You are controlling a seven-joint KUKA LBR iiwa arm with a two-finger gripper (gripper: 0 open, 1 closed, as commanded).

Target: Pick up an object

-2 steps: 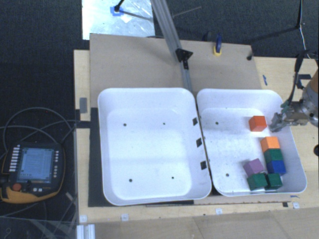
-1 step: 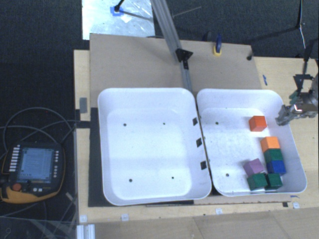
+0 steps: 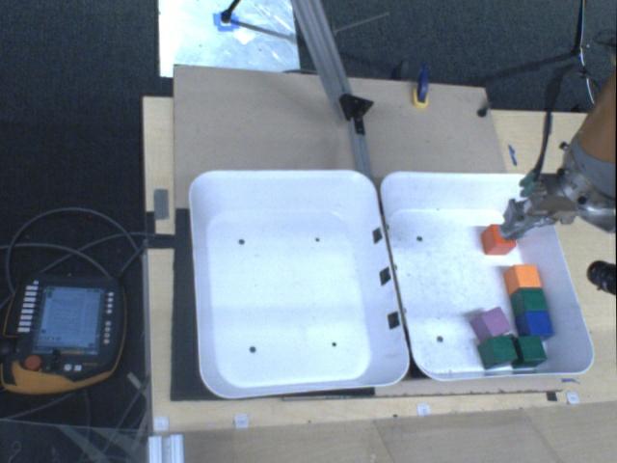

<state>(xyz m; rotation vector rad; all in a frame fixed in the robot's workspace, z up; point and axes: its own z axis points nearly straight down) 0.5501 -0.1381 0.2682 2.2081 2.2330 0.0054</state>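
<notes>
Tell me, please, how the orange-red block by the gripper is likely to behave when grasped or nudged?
The orange-red block looks like a stiff cube with flat faces, so it should probably slide, not roll. It stands alone on the right bin floor, so a nudge from the gripper may push it freely.

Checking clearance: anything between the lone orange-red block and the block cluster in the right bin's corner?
Nothing. In the camera view, only bare white bin floor separates the orange-red block, which sits at the gripper, from the orange block topping the cluster.

Even bright light, soft shadows, slight blur.
</notes>
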